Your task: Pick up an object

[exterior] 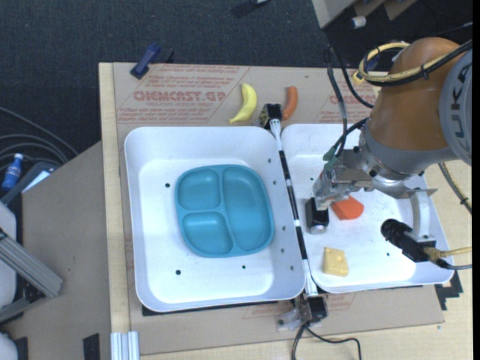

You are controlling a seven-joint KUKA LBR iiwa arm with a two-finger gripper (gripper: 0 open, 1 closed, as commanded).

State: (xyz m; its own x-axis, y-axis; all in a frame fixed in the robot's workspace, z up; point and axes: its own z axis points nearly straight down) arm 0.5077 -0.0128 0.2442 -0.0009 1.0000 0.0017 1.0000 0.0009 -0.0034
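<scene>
Gripper [324, 205] hangs beside the orange block [349, 210], at its nine o'clock; its opening cannot be told. Closing there may knock the block aside, grasping nothing.

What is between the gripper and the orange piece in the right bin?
Nothing visible. The gripper hangs right beside the orange piece, on its left in the view, with no object between them. The yellow wedge lies apart, lower in the view.
</scene>
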